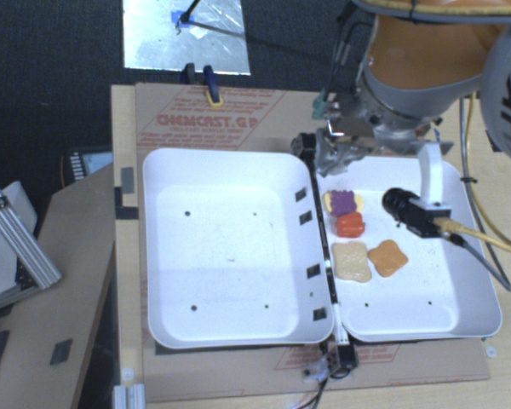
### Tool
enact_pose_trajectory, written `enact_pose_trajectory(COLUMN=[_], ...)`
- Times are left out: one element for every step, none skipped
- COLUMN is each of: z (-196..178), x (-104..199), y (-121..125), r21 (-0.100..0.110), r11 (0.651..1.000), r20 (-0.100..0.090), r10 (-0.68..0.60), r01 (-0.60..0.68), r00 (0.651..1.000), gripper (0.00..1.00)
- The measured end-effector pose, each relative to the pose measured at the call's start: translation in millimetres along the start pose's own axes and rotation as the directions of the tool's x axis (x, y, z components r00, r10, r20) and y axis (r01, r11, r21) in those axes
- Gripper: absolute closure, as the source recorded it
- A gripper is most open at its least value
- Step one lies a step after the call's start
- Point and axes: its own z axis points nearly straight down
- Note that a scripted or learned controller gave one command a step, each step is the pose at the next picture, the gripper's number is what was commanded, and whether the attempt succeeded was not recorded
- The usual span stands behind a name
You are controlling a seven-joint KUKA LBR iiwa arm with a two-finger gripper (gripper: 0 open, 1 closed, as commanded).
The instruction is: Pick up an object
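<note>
Pincer: the pincer [339, 156] hangs over the far left corner of the right bin [426, 301], close to the divide between the two bins. Whether it is open or closed cannot be told, and nothing can be seen gripped in it.
Arm: the grey arm [426, 49] with its orange band comes in from the far right, above the right bin.
Nearest item: a purple piece [344, 201] resting on a yellow base lies in the right bin, just near of the pincer.
Next item: a red piece [350, 224] sits just near of the purple one, touching or almost touching it.
Further items: a pale toast-shaped piece [352, 262] lies nearer again, along the bin's left wall. An orange piece [387, 258] lies just to its right.
Left bin: the left bin [221, 254] stands edge to edge with the right bin.
Underlay: both bins rest on a cardboard sheet [238, 113] with red print.
Desk: the desk [77, 313] shows tan to the left of the cardboard.
Far side: a silvery sheet [186, 24] lies beyond the cardboard's far edge.
</note>
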Motion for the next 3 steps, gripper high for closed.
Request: enact_pose_trajectory(z=[18.7,-115.0,-30.9], x=[56.0,108.5,135.6], y=[65.7,65.8,55.8], r21=[-0.003,-0.016,0.006], r11=[1.000,1.000,1.000], r20=[0.001,-0.005,0.004], r10=[0.003,0.002,0.005], r01=[-0.003,-0.002,-0.005], r00=[1.000,1.000,1.000], gripper=[1.00,1.00,1.00])
